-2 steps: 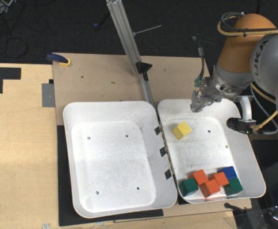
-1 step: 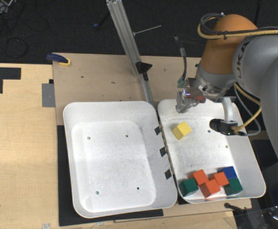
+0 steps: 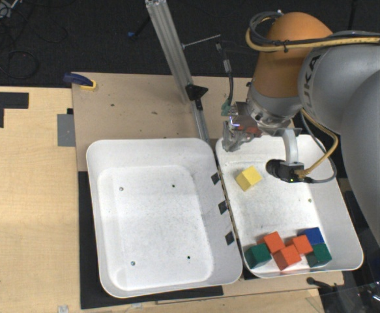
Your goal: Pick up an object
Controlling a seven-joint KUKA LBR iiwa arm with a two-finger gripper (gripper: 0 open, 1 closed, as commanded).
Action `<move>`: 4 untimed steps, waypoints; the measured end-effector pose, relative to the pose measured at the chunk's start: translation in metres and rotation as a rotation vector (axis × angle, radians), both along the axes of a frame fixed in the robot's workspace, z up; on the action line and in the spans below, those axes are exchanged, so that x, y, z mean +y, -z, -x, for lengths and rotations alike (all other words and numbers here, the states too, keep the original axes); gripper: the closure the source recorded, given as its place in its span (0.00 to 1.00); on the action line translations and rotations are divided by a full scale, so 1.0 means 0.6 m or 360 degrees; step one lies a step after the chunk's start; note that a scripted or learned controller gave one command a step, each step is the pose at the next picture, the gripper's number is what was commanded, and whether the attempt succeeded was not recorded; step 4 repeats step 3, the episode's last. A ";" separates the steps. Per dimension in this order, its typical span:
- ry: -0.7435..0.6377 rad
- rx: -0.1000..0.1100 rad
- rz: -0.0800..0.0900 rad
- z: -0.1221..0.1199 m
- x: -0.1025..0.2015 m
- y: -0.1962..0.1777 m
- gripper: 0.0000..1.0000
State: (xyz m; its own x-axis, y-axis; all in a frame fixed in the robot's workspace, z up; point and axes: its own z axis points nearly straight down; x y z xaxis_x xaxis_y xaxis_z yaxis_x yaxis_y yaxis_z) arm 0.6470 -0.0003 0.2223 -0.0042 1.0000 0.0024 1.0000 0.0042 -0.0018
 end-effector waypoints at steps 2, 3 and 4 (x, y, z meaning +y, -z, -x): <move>0.0000 0.0000 0.0001 0.016 0.150 -0.017 1.00; 0.0003 0.0001 0.0004 0.016 0.147 -0.017 0.00; 0.0003 0.0001 0.0004 0.016 0.147 -0.017 0.00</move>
